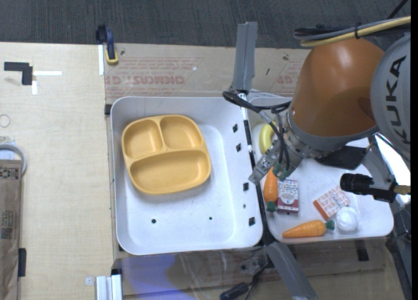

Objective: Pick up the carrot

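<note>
1. Jaws: the gripper [266, 173] sits low over the left edge of the right bin [379, 232]. We cannot tell from above whether the jaws are wide, narrow or closed on anything, because the wrist covers them.
2. Left bin [189, 227]: we count one yellow divided plate [166, 153], lying flat towards the back left, well apart from the gripper.
3. Just below the gripper we see one short orange piece [270, 187], end-on. It looks like a second carrot, though we cannot confirm this, nor whether it touches the gripper.
4. Beside that piece, on its right, lies one small printed box [288, 196], touching or nearly touching it.
5. Behind the gripper, one yellow item [265, 136] shows partly, against the bin's left wall.
6. The carrot [305, 229], orange with a green top, lies on its side near the front wall of the right bin, its green end pointing right.
7. Further right we count one red-and-white packet [331, 202] and one white ball [347, 219]; the ball lies just beside the carrot's green end.
8. Count of carrot-like things: two at most; all other items, one each.
9. Step in hand, in our judgement: settling on a grasp. To do it well, we centre the jaws across the orange body's narrow width, keep clear of the box and the bin wall, and close before lifting straight up.
</note>
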Available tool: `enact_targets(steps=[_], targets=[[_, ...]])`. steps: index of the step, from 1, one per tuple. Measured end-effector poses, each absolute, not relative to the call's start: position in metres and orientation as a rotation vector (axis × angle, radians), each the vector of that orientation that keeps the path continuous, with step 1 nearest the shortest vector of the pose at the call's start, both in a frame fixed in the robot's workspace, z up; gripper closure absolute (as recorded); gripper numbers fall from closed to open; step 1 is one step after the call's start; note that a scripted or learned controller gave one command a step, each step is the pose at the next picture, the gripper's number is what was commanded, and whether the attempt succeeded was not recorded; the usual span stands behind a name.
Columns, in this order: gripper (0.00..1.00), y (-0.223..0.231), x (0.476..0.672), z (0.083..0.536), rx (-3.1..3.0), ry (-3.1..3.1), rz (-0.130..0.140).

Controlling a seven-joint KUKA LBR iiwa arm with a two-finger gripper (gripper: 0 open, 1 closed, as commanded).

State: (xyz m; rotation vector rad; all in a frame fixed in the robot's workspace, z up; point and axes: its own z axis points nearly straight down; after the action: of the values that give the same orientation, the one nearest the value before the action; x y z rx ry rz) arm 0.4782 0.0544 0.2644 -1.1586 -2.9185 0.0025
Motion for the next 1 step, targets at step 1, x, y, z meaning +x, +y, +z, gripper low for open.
enact_targets(steps=[1], targets=[[1.0, 0.0827, 0.5111, 0.2694, -1.221, -2.894, 0.003]])
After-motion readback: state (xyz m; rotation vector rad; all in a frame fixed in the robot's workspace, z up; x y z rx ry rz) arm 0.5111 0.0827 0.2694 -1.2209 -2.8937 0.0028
